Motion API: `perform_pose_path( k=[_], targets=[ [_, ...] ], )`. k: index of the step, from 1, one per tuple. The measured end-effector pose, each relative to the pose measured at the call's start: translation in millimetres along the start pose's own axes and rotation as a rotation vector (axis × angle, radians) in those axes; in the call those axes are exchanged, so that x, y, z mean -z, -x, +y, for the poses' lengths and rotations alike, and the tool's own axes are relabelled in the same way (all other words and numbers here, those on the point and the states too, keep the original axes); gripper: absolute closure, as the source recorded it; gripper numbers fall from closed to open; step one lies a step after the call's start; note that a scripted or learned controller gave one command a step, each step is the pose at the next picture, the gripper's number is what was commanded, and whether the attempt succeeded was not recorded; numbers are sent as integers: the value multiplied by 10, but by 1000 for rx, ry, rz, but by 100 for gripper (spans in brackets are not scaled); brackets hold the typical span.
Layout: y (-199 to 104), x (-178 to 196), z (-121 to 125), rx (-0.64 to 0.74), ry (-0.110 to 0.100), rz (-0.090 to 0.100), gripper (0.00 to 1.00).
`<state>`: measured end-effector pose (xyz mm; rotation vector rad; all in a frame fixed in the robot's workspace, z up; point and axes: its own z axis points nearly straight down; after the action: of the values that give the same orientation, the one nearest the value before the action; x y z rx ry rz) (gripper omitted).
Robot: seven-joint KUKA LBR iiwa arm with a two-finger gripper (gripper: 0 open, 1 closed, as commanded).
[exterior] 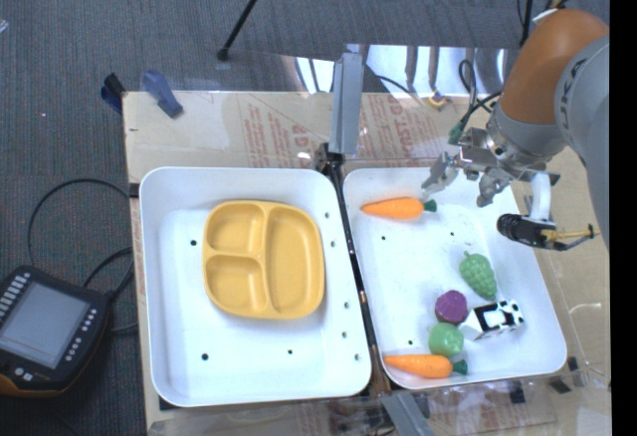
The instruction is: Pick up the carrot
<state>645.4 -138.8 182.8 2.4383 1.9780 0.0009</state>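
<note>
Two carrots lie in the right bin [553,325]; gripper [466,177] open, empty, just beside upper carrot [394,209]; grasp and lift remain, lower carrot [422,364] untouched.

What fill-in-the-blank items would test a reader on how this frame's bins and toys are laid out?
1. The yellow divided plate lies in the ____ bin.
2. The right bin holds ____ carrots.
3. The gripper hovers nearest the carrot at the bin's ____ edge.

Missing: left; two; far
</note>
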Motion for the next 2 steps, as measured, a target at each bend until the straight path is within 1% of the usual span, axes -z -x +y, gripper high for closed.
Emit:
perform_pose_path(
  k=[1, 2],
  targets=[
    [-203, -998, -71, 10, -11, 0, 0],
    [-1023, 57, -209, 163, -1, 3, 0]
  ],
)
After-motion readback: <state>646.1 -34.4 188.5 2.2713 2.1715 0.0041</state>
